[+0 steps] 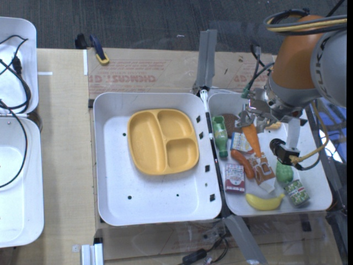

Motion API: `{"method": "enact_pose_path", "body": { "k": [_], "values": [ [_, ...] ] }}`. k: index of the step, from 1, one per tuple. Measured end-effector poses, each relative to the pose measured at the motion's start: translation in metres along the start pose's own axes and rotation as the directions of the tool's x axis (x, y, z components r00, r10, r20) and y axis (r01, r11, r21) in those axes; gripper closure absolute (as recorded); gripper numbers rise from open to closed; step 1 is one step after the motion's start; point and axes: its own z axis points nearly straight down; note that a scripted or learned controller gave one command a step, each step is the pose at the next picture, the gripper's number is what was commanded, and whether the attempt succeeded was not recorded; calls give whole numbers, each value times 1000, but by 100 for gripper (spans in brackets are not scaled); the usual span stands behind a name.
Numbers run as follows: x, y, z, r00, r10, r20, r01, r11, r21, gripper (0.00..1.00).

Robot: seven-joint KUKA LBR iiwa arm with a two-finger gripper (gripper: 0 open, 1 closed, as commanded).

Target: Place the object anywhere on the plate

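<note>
A yellow plate [163, 141] with three compartments lies in the left white bin [110, 192], with nothing on it. The right white bin [319, 195] holds several objects. Among them are an orange carrot [251, 138], a green bottle [220, 137], a red box [235, 178] and a banana [264, 201]. My gripper [250, 116] hangs over the far part of the right bin, just above the carrot's upper end. Nothing can be made out in it.
A blue-and-white packet [240, 142], an orange snack bag [260, 168], a green round item [284, 173] and a small can [297, 192] crowd the right bin. A black cable loop [281, 150] hangs from the arm. A grey divider post [206, 59] stands between the bins.
</note>
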Motion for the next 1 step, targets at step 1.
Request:
{"method": "enact_pose_path", "body": {
  "k": [1],
  "values": [
    [80,-30,24,993,120,1,-120,993,0,100]
  ]
}}
